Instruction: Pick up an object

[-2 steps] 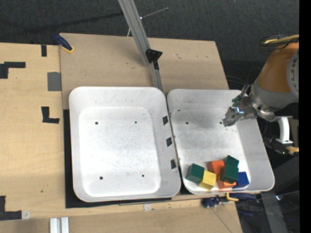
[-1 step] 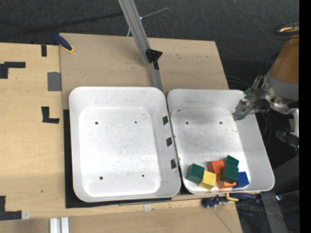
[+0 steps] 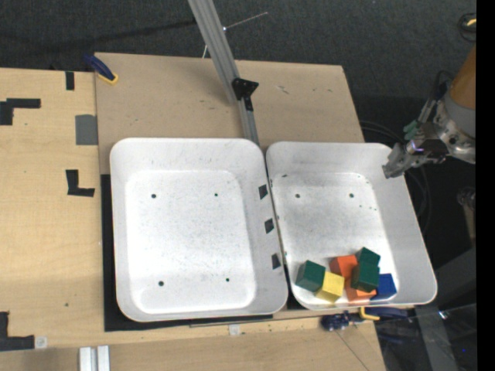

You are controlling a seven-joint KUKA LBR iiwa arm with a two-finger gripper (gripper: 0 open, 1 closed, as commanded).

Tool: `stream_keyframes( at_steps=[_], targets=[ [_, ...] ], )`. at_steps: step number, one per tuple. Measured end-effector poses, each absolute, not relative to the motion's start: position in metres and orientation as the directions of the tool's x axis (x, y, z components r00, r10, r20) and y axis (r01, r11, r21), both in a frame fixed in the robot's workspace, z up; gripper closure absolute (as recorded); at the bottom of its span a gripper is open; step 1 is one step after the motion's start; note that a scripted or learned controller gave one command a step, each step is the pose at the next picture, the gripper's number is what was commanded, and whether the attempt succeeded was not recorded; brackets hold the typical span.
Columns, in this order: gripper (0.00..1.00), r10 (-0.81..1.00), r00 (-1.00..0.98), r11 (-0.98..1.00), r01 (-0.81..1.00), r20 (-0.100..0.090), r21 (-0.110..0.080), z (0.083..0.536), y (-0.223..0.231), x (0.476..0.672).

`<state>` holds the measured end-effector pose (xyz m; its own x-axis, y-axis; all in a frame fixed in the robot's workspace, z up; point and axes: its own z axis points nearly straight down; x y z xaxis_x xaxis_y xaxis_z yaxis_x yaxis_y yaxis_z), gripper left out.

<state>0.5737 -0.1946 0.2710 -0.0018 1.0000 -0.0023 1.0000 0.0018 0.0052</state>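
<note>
1. Camera view looks down at a slant on a wooden counter (image 3: 193, 91) carrying two shallow white bins side by side, the left bin (image 3: 124, 230) and the right bin (image 3: 410, 230), their inner rims touching along the middle.
2. From where I stand the arm (image 3: 468, 91) comes in from the right, its orange band near the frame edge, and the gripper (image 3: 406, 157) hangs at the upper right corner of the right bin, just over the rim.
3. The gripper is small and blurred at that spot; I cannot tell how it is set, and I see no object in it.
4. The objects to pick sit bunched in the near right corner of the right bin, well apart from the gripper.
5. In that bunch a green block (image 3: 311, 274) lies furthest left, with a yellow block (image 3: 332, 285) just beside it toward the front.
6. An orange block (image 3: 345, 266) sits behind the yellow one, and a darker green block (image 3: 368, 267) stands tilted against it on the right.
7. A blue block (image 3: 385, 285) lies at the right end of the bunch, close to the bin wall.
8. A grey metal rail (image 3: 220, 49) runs slantwise from the top of the frame down to the gap between the two bins, with a black clamp (image 3: 244, 89) on it.
9. A blue and yellow clip (image 3: 101, 68) lies at the far left corner of the counter, and black tape marks (image 3: 75, 182) show on the board to the left.
</note>
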Motion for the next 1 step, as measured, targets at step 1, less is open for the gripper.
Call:
stream_keyframes(
  at_steps=[1],
  targets=[
    [1.00, 1.000, -0.005, 0.005, 1.000, 0.001, -0.002, 0.2538, -0.1429, 0.5602]
  ],
)
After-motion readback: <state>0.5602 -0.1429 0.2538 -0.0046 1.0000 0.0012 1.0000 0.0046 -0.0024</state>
